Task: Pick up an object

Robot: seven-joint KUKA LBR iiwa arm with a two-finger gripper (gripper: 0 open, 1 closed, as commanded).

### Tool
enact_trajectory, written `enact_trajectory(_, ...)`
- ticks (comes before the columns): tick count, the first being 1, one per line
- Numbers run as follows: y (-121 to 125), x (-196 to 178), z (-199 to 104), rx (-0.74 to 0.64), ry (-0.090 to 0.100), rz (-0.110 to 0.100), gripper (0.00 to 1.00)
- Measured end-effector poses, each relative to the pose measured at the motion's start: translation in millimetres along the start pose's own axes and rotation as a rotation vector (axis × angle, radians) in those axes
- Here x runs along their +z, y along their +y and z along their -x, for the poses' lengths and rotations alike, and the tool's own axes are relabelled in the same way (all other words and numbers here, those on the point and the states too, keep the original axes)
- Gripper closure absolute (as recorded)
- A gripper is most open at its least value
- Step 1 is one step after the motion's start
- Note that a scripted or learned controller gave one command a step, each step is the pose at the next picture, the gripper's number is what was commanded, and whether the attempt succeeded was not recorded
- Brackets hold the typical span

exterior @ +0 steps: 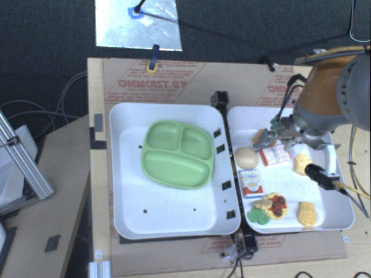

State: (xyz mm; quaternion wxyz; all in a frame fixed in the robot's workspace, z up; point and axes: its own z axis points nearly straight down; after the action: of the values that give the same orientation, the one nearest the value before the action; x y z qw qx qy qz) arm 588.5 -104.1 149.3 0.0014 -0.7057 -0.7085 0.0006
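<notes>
The gripper (265, 136) sits low at the far left of the right bin (342, 213), just above the bun (246, 157) and beside the red-and-white packet (276, 154). For a clean pick, it should centre over one item and drop straight, clear of the neighbours. I can't tell how the hand is set; nothing shows between its tips.

Two bins sit side by side on the worktop (174, 83); the left bin (124, 213) holds a tray (177, 154); the right bin (342, 213) holds a bun (246, 157), packets and toy foods.
</notes>
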Motion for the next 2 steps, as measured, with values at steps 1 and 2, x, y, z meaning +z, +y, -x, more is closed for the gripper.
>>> enact_trajectory(1,5.1,56.2,1.5,0.004,-0.002,0.009,0.0)
enact_trajectory(2,10.6,55.4,2.8,0.003,-0.003,0.017,0.0)
